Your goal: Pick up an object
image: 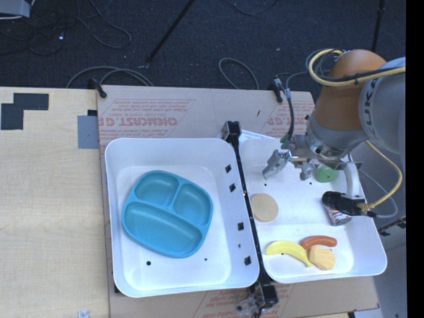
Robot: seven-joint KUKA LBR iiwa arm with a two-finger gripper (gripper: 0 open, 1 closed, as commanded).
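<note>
Hovering over the right bin (371, 260), my gripper (290, 164) stood spread apart with nothing between its fingers. Below it lay the tan round cookie (265, 207); what looked like a green object (326, 173) sat just beside my wrist, partly hidden.

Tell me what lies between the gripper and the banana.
In the camera view, the round tan cookie lies on the right bin's floor, roughly between the gripper above and the banana below. Otherwise that stretch is bare white floor.
</note>
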